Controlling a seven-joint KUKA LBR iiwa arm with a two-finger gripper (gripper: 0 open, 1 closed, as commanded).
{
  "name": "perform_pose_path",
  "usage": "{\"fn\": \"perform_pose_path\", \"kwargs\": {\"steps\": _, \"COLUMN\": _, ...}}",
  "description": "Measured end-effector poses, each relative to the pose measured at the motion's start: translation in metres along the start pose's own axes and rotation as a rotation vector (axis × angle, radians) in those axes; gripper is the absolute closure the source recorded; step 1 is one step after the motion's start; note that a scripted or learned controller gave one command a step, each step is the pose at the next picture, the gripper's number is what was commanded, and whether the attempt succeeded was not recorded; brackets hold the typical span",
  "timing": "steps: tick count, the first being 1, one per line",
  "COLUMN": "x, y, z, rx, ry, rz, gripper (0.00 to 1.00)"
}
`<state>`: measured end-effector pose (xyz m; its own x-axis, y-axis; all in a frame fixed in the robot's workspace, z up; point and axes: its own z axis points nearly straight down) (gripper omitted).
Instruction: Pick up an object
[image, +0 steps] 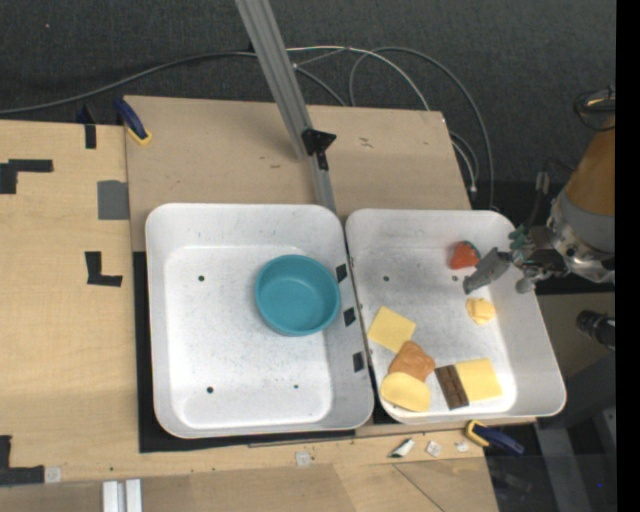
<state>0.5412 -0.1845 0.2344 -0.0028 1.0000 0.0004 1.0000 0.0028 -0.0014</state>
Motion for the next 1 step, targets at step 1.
{"fn": "perform_pose_path", "kwargs": {"steps": 1, "x": -0.0001, "y": 0.0, "z": -0.0001, "rx": 0.0, "ry": 0.0, "rz": 0.0, "gripper": 0.0}}
